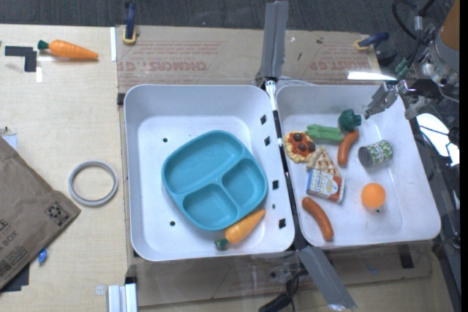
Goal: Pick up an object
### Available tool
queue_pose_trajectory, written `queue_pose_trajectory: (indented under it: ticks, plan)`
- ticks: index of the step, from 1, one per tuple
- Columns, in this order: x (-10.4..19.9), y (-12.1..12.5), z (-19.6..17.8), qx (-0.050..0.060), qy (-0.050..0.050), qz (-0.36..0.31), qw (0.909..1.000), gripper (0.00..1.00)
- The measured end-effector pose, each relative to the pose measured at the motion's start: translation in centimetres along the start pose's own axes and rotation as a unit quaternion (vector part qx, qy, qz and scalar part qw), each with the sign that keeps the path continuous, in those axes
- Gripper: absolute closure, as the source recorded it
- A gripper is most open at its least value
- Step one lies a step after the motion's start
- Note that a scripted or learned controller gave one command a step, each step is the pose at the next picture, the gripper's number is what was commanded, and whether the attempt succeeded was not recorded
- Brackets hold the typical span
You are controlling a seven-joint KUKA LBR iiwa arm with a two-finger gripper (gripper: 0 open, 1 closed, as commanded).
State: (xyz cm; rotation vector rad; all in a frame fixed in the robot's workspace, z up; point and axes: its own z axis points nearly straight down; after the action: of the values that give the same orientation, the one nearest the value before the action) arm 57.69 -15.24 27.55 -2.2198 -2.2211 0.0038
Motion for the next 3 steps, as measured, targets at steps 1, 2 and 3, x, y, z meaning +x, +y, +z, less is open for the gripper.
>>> queue_pose_trajectory:
  ticks: [1,2,3]
  plan:
    - [0.8,3.4,15.9,0.000,0.000,-0.033,0.9995,0.00]
    - [2.1,2.3,18.2,-0.003,-0.001,-0.096,0.9954,0.00]
    - [-2.4,0.1,18.3,-0.001,0.000,-0.094,0.9956,0.00]
